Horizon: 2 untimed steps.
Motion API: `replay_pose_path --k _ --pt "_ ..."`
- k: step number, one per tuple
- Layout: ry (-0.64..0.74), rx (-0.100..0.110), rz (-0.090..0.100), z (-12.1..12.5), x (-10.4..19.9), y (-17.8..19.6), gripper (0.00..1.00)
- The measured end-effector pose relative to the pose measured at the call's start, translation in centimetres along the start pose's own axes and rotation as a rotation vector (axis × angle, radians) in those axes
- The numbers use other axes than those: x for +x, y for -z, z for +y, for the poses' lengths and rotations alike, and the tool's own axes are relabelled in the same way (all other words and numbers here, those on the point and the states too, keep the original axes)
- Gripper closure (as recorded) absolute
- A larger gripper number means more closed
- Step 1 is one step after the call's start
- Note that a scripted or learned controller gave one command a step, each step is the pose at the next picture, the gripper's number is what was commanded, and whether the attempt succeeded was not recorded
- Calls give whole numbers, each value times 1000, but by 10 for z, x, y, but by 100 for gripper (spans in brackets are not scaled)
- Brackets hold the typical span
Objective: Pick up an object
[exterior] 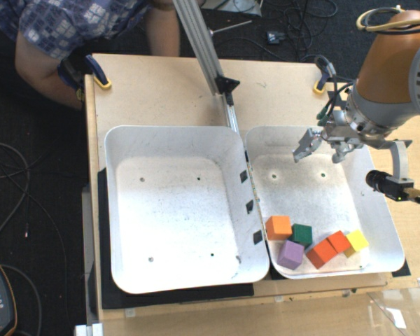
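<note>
White plastic forms both shallow bins on your pale wooden bench (161, 89). The left bin (126, 145) and the right bin (385, 219) sit side by side, their inner rims touching, so that one arm can reach either.

Find the task objects in the right bin. All lie bunched against its near edge: a light-orange cube (278, 226), a dark-green cube (302, 234) touching it, a purple cube (291, 254) just in front of those two, a red-orange block (328, 248) and a small yellow cube (356, 242) toward the near right corner. That crowding leaves little finger clearance between neighbours; you should expect the yellow cube or the purple cube, each at an end of the cluster, to be the easier picks.

Observe the two-finger gripper (322, 148) over the far edge of the right bin, well apart from the cubes. Its fingers are spread and grasp nothing. The pick is judged not yet begun.

Note two orange-handled clamps (98, 72) at the far corners; they appear to fix the bench top.

No legible writing, brand or label is visible.
</note>
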<state>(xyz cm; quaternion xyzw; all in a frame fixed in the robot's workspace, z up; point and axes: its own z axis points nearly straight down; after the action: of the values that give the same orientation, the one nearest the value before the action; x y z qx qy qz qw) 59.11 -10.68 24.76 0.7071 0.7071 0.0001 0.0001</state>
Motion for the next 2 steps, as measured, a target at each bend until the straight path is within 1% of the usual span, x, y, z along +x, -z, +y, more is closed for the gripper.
replay_pose_path --k 1,2 --pt "-3 4 1 -67 -17 4 0" --pt "1 -2 -1 -64 -15 14 100"
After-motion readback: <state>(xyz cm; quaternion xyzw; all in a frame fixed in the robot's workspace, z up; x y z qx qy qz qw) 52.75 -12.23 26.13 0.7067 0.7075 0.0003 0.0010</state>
